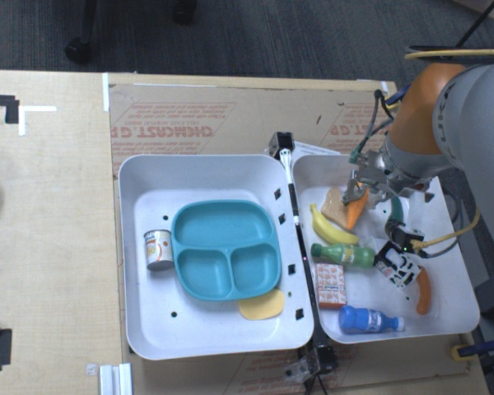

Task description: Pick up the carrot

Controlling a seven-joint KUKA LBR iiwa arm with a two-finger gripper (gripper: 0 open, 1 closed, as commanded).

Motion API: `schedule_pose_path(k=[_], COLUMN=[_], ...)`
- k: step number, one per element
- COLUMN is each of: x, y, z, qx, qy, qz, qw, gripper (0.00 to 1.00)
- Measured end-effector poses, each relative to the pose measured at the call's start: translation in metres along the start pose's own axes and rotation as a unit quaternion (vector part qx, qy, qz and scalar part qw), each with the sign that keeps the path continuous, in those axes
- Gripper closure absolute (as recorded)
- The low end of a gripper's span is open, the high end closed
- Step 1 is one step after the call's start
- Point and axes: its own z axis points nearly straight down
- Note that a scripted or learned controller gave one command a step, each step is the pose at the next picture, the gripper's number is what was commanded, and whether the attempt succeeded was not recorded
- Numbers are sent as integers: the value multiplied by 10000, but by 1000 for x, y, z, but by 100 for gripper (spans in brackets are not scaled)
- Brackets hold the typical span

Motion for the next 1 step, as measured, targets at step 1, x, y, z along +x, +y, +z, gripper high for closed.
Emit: schedule_pose_path(k=[1], x=[66], y=[38], z=[-89], qx=[12], qy=[-14], qz=[572], qw=[9984], gripper=[100])
